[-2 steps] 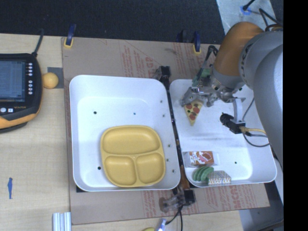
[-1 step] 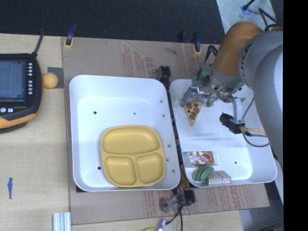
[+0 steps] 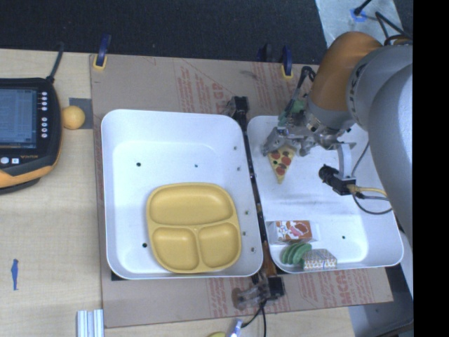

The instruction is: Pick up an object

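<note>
Robot lab: teach pendant [image 3: 24, 135], clamped bench.

- pizza slice [image 3: 281, 162]: small toy wedge, yellow with red spots, tip pointing toward the near edge; in the right bin's [image 3: 351, 255] far-left part, right under the gripper [image 3: 289, 143]. Can't tell if it's between the fingers.
- packet [image 3: 292, 230]: flat, reddish-brown and white, lying near the right bin's near-left corner.
- green piece [image 3: 295, 253]: rounded, ribbed, just below the packet.
- small box [image 3: 320, 261]: greyish, speckled, touching the green piece's right side, at the bin's near rim.
</note>
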### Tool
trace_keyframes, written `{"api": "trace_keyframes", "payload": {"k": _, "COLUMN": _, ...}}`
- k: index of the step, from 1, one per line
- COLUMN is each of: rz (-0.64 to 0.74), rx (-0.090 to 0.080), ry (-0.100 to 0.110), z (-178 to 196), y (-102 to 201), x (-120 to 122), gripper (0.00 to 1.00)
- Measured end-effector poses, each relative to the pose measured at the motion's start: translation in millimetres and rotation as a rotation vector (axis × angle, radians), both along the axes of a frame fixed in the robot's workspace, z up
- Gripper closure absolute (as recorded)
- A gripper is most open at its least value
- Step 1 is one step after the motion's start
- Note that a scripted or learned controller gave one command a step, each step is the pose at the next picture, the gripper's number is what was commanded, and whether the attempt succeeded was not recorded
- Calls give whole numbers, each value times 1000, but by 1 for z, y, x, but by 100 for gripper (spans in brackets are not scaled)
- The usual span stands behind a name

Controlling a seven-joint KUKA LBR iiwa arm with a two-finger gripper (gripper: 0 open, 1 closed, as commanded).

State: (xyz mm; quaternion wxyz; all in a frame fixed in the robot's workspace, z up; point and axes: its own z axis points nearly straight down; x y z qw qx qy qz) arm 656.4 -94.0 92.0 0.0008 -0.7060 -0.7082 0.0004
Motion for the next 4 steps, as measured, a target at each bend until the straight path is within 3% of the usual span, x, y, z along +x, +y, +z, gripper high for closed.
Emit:
{"api": "trace_keyframes", "payload": {"k": 1, "rz": 2, "rx": -1, "ry": -3, "z": 13, "y": -1, "x": 1, "gripper": 100}}
{"api": "trace_keyframes", "payload": {"k": 2, "rz": 2, "rx": -1, "ry": -2, "z": 13, "y": -1, "x": 1, "gripper": 0}}
{"api": "trace_keyframes", "payload": {"k": 3, "rz": 3, "rx": -2, "ry": -6, "z": 24, "y": -2, "x": 2, "gripper": 100}}
{"api": "trace_keyframes", "payload": {"k": 4, "rz": 4, "rx": -2, "ry": -6, "z": 24, "y": -2, "x": 2, "gripper": 0}}
